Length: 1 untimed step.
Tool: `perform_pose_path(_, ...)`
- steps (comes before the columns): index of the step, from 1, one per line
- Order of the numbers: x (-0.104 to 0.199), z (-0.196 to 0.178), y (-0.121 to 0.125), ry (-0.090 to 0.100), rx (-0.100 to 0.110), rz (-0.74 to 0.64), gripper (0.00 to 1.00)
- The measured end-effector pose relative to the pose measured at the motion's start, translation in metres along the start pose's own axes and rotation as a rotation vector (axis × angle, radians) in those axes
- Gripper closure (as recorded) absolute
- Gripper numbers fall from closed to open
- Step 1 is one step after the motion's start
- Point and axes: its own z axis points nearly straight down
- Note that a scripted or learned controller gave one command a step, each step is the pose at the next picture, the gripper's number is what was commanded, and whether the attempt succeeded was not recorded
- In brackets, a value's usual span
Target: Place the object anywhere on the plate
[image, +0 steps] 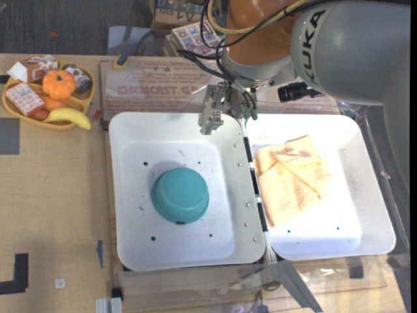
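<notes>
The tool (210, 119) hangs in the upper middle of the frame, over the back rim of the left bin (124, 175). Its thin metal fingers point down and sit close together with nothing between them; they look closed, or nearly so. Above it the wrist is a tangle of black and yellow cables, then a glossy orange band and the smooth grey body of the arm (352, 38), which fills the upper right corner.

Below and to the left of the tool, well apart from it, a teal bowl (181, 194) lies upside down on the floor of the left bin. It is round, smooth and matte, like moulded plastic, with a flat base facing up. The bin around it is shallow white plastic with rounded corners, a few dark dots and faint scuffs.

The right bin (371, 194), touching the left one along the middle, holds a crumpled yellow-orange cloth (293, 178), soft and creased, lying flat in the bin's left half.

At the upper left of the frame, on the brown wood-grain table (52, 201), an oval yellow dish (13, 103) carries toy food: an orange pumpkin shape (58, 85), a banana (68, 116) and small printed boxes.
</notes>
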Motion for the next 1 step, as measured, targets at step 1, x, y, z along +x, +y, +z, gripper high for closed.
perform_pose_path(1, 0.0000, 0.0000, -0.0002, 0.000, 0.000, 0.000, 0.00)
